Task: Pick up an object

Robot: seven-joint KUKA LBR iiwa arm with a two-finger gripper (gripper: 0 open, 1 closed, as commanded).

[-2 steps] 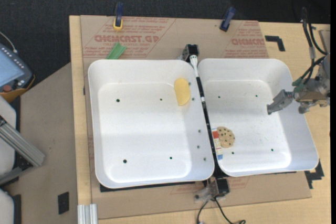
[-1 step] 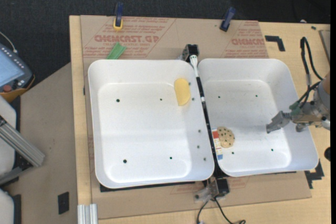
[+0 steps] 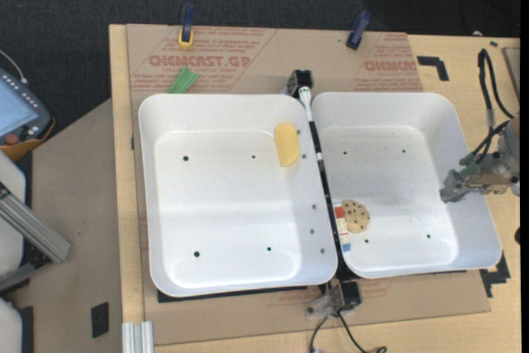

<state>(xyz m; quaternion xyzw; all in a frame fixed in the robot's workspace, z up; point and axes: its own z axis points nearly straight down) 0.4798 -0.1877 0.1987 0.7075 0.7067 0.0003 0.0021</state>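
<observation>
We have nothing lifted yet — the gripper (image 3: 453, 188) hovers at the right bin's (image 3: 397, 116) edge, its opening impossible to tell, the cookie (image 3: 355, 216) untouched.

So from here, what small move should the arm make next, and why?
Probably a move leftward across the right bin toward the cookie. The gripper sits at that bin's right rim with nothing visibly held, and the cookie by the divider is the nearest object; the yellow piece lies farther off in the left bin.
</observation>
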